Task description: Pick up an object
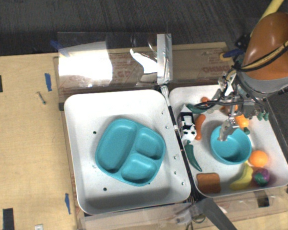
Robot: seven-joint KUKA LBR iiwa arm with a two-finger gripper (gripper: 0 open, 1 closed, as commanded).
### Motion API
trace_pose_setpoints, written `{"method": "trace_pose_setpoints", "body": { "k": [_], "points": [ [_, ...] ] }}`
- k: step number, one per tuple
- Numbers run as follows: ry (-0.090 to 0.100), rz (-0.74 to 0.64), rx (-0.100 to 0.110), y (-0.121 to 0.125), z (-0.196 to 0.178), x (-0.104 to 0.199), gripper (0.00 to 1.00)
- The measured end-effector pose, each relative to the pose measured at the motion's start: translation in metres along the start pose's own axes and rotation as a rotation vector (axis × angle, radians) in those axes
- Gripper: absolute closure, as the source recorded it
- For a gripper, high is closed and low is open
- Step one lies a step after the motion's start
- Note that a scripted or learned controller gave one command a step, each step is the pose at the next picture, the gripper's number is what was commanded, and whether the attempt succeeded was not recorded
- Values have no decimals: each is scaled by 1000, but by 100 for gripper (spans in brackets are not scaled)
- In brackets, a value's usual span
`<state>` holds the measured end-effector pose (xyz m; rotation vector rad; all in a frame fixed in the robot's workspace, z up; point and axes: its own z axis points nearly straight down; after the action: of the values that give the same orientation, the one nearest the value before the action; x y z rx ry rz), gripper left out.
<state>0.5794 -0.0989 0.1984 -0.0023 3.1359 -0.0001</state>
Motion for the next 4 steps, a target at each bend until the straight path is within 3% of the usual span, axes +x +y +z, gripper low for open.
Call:
{"method": "trace_pose_setpoints", "body": {
  "k": [1, 3, 4],
  "points": [
    [-11, 39, 1, -13, 98, -27, 0],
    [-8, 212, 1, -5, 107, -28, 0],
    [-8, 224, 1, -1, 108, -35, 0]
  ]
}}
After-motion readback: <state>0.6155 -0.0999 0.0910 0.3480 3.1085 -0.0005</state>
